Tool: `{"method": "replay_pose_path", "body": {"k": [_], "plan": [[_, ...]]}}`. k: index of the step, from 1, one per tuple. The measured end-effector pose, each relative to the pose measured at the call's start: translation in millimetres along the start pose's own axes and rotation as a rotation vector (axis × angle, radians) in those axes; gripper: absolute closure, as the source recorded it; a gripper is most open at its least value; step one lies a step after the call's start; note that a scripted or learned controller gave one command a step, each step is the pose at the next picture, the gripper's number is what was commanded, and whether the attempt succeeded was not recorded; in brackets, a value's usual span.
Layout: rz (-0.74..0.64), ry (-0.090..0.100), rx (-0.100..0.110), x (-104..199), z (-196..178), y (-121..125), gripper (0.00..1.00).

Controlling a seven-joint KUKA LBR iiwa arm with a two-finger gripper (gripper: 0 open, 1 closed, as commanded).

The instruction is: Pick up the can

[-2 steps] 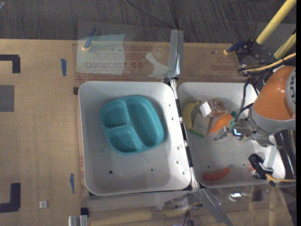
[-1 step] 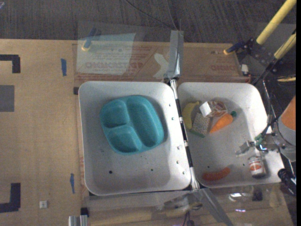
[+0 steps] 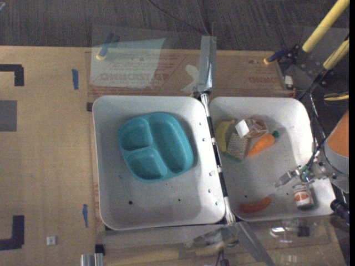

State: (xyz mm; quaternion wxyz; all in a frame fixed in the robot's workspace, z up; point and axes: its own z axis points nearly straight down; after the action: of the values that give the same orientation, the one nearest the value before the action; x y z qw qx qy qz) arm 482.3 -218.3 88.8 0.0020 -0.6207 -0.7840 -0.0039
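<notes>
While arm (image 3: 339,148) reaches in from 3 o'clock, gripper (image 3: 302,175) hovers over right bin (image 3: 260,105), toward 4 o'clock corner. Finger state: cannot tell from this angle. Can (image 3: 303,196) stands upright just below gripper at 6 o'clock, not between fingers. Carrot (image 3: 260,143) and snack packets (image 3: 244,134) cluster near bin's 11 o'clock. Orange sausage-like piece (image 3: 255,205) lies at 7 o'clock. Left bin (image 3: 111,193) holds teal divided plate (image 3: 156,146).
</notes>
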Motion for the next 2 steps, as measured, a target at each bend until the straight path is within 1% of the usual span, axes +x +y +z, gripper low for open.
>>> {"method": "replay_pose_path", "body": {"k": [1,2], "plan": [[-0.152,-0.005,0.000,-2.4,0.5,-1.2,0.00],[-0.144,-0.014,-0.007,-7.0,-11.0,-1.1,1.00]]}}
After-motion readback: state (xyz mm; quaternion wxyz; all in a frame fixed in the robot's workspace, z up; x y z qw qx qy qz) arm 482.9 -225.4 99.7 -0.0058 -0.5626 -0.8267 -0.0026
